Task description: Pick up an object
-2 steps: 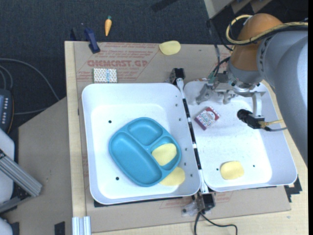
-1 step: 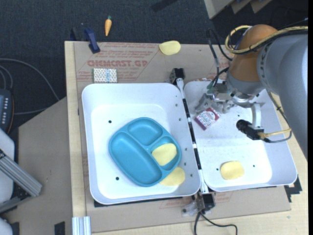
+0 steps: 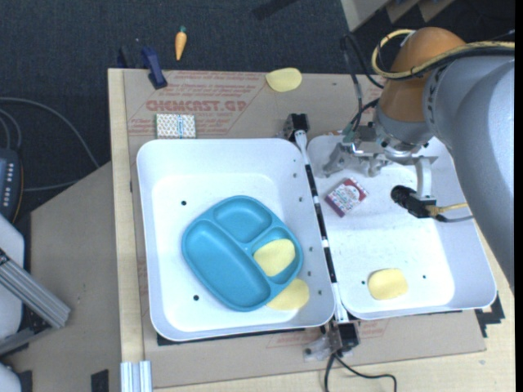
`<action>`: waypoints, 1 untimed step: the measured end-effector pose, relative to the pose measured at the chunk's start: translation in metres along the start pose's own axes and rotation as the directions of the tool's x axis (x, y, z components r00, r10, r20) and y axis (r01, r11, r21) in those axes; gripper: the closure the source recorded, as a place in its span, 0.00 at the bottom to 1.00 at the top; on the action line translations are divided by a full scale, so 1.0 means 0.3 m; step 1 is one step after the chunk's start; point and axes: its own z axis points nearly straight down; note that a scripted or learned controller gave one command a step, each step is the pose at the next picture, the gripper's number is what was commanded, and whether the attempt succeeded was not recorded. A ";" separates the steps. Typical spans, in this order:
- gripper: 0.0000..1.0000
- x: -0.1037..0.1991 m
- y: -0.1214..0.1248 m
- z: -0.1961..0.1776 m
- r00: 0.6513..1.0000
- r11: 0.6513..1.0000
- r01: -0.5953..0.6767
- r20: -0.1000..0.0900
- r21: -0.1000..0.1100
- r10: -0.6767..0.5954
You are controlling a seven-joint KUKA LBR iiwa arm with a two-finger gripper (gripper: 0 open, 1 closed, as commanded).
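My gripper hangs over the far left part of the right bin, its fingers spread open with nothing between them. Just in front of it a small red and white packet lies flat on the bin floor, apart from the fingers. A yellow lump rests near the front of the same bin. In the left bin sits a blue divided tray with a yellow piece in one compartment. Another yellow piece lies against the tray's front edge.
On the bench behind the bins lie a yellow lump, a small patterned packet and a blue object. A small orange carrot-like thing lies on the dark floor beyond. The arm's grey bulk covers the right bin's far right side.
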 end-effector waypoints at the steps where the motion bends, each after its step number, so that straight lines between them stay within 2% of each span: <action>1: 0.00 -0.003 -0.054 0.000 1.000 1.000 -0.001 -0.001 0.004 0.001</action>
